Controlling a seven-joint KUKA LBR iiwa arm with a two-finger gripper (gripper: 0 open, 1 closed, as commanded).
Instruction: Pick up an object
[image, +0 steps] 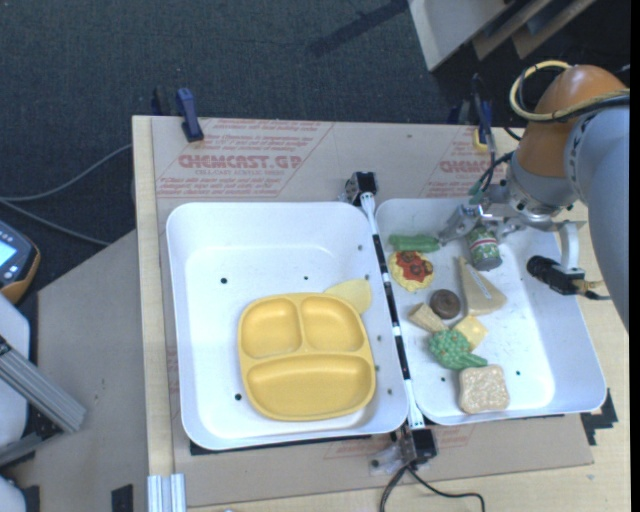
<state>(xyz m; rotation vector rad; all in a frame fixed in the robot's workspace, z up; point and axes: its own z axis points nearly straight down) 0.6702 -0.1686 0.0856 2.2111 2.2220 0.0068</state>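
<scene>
End effector (484, 238) low over the far end of the right bin (575, 385), right at a small can (485, 250).

Whether the end effector was released or clenched could not be told from this angle; the can sat directly under it, touching or nearly so, and nothing showed it lifted. The can looked light, stiff and smooth-sided, so likely slippery; a hold across its round body, near the middle, seemed safest. Just beside it lay a green pod (414, 242), a pizza slice (412, 268) and a pale cheese wedge (481, 286), then a brown disc (445, 302), a broccoli floret (453, 348) and a piece of toast (483, 389), all probably light toy food. The left bin (200, 250) held a yellow divided plate (303, 357) on the tabletop (150, 300).
</scene>
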